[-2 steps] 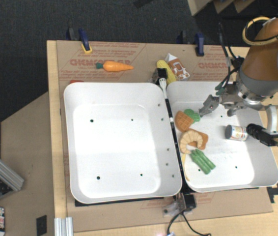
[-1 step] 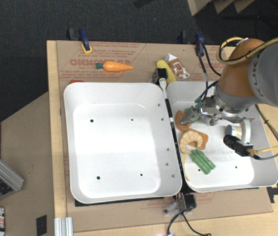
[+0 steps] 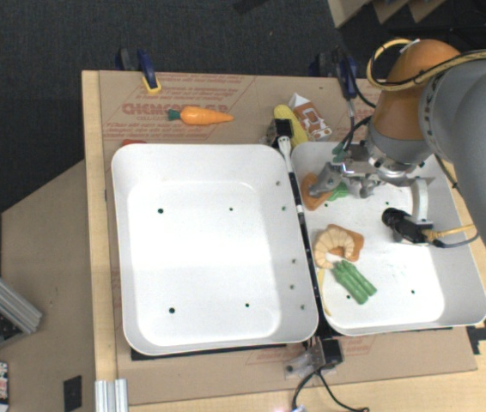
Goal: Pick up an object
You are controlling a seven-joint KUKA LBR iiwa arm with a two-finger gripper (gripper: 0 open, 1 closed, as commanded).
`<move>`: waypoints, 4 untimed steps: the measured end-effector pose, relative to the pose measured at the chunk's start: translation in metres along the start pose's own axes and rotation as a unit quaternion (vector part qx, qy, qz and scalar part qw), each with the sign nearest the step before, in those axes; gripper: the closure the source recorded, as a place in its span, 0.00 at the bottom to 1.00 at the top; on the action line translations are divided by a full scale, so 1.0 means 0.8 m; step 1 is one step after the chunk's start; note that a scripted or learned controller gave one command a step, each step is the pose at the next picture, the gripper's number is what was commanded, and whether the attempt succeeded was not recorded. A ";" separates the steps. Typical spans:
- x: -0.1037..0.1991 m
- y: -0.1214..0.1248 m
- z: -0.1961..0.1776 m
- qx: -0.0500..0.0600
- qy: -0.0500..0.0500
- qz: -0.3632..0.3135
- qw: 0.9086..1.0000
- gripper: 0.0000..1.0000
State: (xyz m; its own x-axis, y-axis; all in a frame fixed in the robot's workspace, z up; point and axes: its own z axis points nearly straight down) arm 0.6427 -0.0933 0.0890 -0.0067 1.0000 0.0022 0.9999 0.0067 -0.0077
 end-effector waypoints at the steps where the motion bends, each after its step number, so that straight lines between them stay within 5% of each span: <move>1: -0.004 0.028 0.002 0.005 0.001 0.000 1.000 0.00; 2: -0.003 0.037 -0.019 -0.012 -0.001 0.002 1.000 1.00; 3: -0.011 0.030 -0.061 -0.006 -0.002 0.003 1.000 1.00; 4: -0.054 0.002 -0.056 -0.002 -0.001 0.005 1.000 1.00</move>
State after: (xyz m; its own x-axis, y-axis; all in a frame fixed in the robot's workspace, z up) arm 0.6448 -0.1362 0.1337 0.0033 1.0000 -0.0005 1.0000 -0.0033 -0.0033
